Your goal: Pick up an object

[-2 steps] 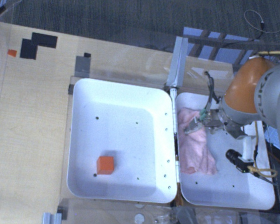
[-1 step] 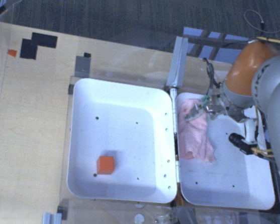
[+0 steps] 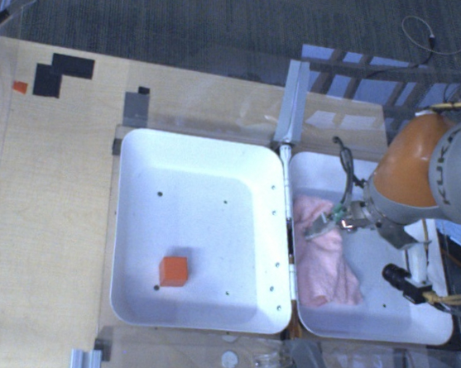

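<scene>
A: Entry, single overhead view. What have you got on the table (image 3: pixel 50 224)?

B: I see two white bins side by side. The left bin (image 3: pixel 204 163) has one small orange cube (image 3: pixel 174 271) in its lower left part, sitting flat on the floor, well clear of the walls. The right bin (image 3: pixel 380 322) holds a pink cloth (image 3: pixel 327 262), crumpled, lying along the bin's left wall and running most of its depth.

A: Arm position?

B: I have it reaching in from the right, orange band and grey wrist over the right bin. The hand (image 3: pixel 323 225) is at the upper part of the cloth, low over it or touching; I cannot separate the two from this angle.

A: Open or closed?

B: I cannot tell. The tip is small, blurred against the pink fabric, and I see no cloth clearly pinched in it.

A: Anything else to log?

B: Black tape shapes (image 3: pixel 59 75) and a small orange square (image 3: pixel 20 87) on the table's far left corner. The cube is well apart from the hand, in the other bin.
</scene>
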Available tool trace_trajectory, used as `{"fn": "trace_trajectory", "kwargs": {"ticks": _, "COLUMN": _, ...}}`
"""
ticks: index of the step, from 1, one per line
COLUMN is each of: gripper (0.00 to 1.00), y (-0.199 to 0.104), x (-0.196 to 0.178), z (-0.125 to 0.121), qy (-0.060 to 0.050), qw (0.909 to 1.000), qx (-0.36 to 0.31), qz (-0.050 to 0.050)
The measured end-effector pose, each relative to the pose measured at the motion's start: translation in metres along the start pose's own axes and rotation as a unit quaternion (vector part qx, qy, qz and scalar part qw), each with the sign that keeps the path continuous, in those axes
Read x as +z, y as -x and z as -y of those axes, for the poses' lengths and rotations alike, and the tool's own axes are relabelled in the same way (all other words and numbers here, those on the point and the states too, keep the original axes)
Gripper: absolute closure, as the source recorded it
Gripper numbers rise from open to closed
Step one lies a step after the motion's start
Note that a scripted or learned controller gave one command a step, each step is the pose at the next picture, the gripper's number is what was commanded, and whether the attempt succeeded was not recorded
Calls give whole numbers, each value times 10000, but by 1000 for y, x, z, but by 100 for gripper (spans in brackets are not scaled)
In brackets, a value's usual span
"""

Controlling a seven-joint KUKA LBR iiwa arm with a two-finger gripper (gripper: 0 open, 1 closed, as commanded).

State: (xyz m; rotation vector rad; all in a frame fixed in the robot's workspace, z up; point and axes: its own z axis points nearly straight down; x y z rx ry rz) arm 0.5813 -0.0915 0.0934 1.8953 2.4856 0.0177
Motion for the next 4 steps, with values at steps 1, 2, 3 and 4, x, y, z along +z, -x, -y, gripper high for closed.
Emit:
{"fn": "trace_trajectory", "kwargs": {"ticks": 1, "gripper": 0, "y": 6, "x": 1, "z": -32, "qy": -3, "qw": 10000, "qx": 95, "qz": 3}}
{"fn": "trace_trajectory", "kwargs": {"ticks": 2, "gripper": 0, "y": 6, "x": 1, "z": -32, "qy": -3, "qw": 10000, "qx": 95, "qz": 2}}
{"fn": "trace_trajectory", "kwargs": {"ticks": 3, "gripper": 100, "y": 4, "x": -12, "z": -36, "qy": 41, "qw": 10000, "qx": 75, "qz": 7}}
{"fn": "trace_trajectory", "kwargs": {"ticks": 4, "gripper": 100, "y": 4, "x": -92, "z": -93, "qy": -55, "qw": 9990, "qx": 448, "qz": -11}}
